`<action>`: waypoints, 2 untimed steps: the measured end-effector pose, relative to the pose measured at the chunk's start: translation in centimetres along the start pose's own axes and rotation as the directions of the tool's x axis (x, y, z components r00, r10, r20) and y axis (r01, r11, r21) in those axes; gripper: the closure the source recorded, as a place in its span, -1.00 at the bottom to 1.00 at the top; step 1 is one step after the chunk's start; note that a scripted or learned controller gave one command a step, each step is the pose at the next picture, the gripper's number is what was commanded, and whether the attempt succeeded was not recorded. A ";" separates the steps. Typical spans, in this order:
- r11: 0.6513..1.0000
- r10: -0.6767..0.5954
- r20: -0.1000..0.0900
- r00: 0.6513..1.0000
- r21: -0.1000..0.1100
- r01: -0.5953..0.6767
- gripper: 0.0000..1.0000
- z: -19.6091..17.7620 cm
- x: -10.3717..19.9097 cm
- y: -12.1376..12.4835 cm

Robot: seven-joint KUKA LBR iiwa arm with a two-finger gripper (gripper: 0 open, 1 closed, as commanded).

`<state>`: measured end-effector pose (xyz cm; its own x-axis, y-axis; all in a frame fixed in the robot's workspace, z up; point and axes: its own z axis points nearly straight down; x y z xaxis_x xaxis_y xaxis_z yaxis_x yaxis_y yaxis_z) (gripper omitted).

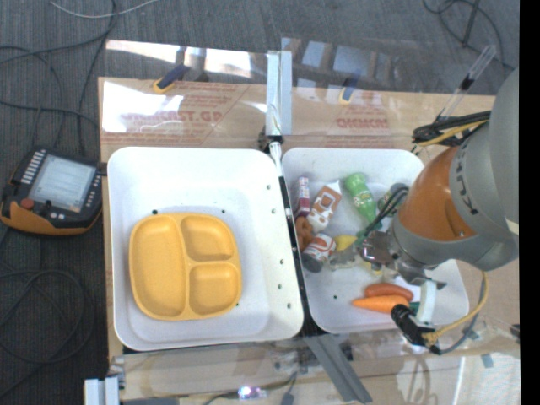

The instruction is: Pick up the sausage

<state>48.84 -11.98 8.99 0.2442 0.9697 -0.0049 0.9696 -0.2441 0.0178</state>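
The sausage point(390, 291), a short reddish-orange link, lies in the right bin point(337, 315) near its front, touching the back side of an orange carrot point(377, 305). My gripper point(375, 250) reaches down into the right bin just behind and left of the sausage. It is mostly covered by the orange wrist band point(430, 205) and the grey arm. Only dark metal parts show beneath the wrist, close to a yellow item point(346, 243).
The right bin also holds a green bottle point(360, 194), a white and orange carton point(324, 205), a small bottle point(303, 194) and a can point(316, 250). A yellow divided tray point(152, 268) sits in the left bin point(194, 163). A pendant point(52, 191) lies left of the bench.
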 end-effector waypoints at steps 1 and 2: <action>1.000 0.000 -0.002 1.000 0.002 0.000 1.00 -0.9 0.0 0.0; 0.993 -0.119 -0.005 0.993 0.021 0.119 1.00 -9.3 3.9 -1.3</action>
<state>48.33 -7.84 18.26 0.1274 0.9918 -0.0017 0.9918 -0.1274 -0.0039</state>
